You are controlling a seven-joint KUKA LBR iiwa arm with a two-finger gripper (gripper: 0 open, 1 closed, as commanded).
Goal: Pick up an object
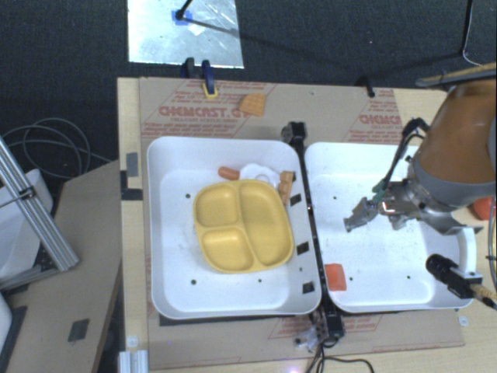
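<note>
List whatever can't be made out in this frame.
Camera view:
- white object, mostly hidden behind the yellow plate; kind unclear.
- red-orange thing by the right edge, mostly covered by the arm.
- small tan piece beside the plate, too small to identify.

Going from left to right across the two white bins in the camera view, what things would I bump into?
First the yellow divided plate → the small orange block → the robot's gripper.
</note>
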